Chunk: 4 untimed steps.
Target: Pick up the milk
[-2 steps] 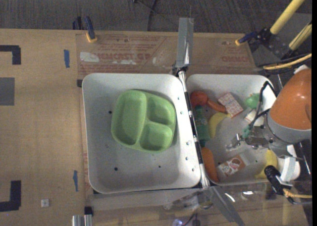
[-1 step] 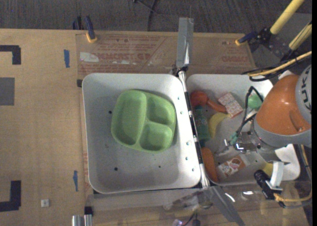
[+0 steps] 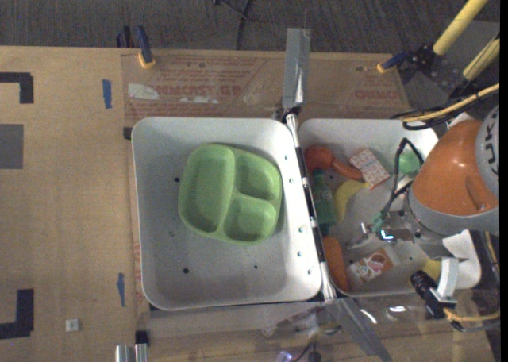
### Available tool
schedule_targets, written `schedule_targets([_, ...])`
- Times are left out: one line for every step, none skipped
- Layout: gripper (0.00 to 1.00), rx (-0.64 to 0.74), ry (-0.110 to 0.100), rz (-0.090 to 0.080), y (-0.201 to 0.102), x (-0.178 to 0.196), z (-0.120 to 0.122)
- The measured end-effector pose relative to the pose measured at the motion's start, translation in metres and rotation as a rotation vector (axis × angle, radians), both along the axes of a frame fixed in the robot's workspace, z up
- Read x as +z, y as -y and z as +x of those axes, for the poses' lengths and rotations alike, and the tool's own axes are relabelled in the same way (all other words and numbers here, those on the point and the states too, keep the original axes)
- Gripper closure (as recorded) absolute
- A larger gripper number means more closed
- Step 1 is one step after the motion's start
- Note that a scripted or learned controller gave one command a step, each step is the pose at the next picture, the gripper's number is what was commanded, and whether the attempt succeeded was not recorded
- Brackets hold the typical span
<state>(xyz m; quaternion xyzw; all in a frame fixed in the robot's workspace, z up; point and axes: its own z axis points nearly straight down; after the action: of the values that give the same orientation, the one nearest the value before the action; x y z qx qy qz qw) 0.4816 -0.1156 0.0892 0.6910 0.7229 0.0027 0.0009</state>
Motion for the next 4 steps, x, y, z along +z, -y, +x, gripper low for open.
schedule_targets([1.00,-0.004,0.009,-0.009,0.004,0.010,0.001])
schedule_targets([1.00,-0.082,-0.005,-0.003,0.015,0.111,0.002])
schedule_targets([1.00,-0.219,-0.005,-0.003,0.049,0.200,0.022])
schedule_targets([1.00,-0.315,-0.003,-0.004,0.072,0.234,0.029])
